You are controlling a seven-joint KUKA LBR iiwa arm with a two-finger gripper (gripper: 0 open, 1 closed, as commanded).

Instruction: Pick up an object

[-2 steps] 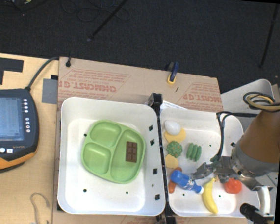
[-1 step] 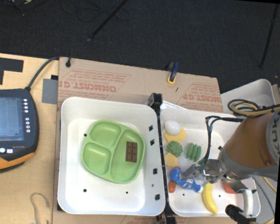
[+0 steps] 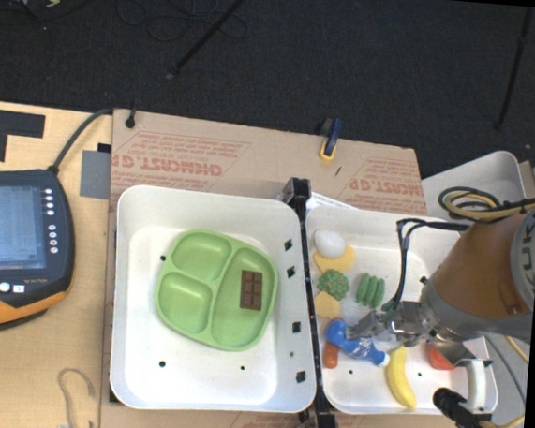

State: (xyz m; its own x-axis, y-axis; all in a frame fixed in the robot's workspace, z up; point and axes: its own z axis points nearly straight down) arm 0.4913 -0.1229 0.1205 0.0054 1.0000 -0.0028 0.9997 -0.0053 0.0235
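Gripper down over the blue toy in the right bin

Gripper [image 3: 366,329] is low in the right bin [image 3: 390,406], my arm [image 3: 483,276] reaching in from the right. Its tips sit right at the blue toy [image 3: 342,338], touching or just above it; I cannot tell which, and I cannot tell how wide I stand. Just left and below the blue toy lies a small orange piece [image 3: 330,356]. A banana [image 3: 401,378] lies just to the lower right of my tips. Up ahead are green beans [image 3: 369,289], broccoli [image 3: 334,283] and a white egg [image 3: 329,243]. Over in the left bin [image 3: 139,375], well apart, rests a green divided plate [image 3: 189,290] carrying a chocolate bar [image 3: 252,290].
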